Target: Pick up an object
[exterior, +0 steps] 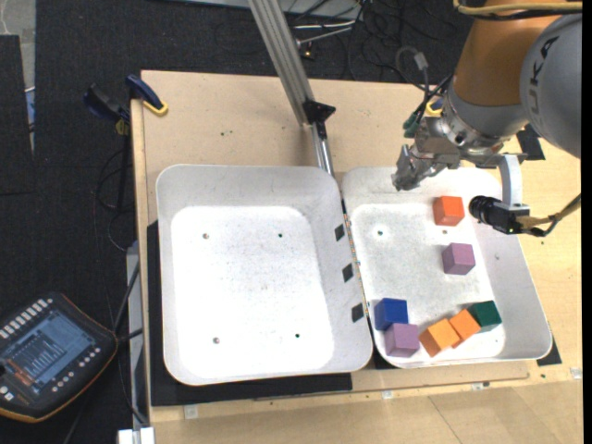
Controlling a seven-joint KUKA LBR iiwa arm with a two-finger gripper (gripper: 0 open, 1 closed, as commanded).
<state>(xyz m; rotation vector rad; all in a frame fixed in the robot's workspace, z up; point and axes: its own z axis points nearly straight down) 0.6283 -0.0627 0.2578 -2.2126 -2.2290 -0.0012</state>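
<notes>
The right bin [518, 276] holds several small blocks. An orange block [449, 210] lies near its back edge, and a purple block [458, 258] sits a little in front of it. Along the front edge are a blue block [391, 312], a purple block [401, 339], an orange block [440, 332] and a green block [485, 315]. My gripper [407, 176] hangs over the back left part of the right bin, left of the back orange block and apart from it. Nothing shows between its fingers.
The left bin [185, 248] lies beside the right one. A slanted metal pole [287, 54] crosses the back of the bench and ends near the bins' shared back corner. A black camera unit [490, 211] juts from the wrist over the right bin. A handheld pendant [46, 354] lies at the lower left.
</notes>
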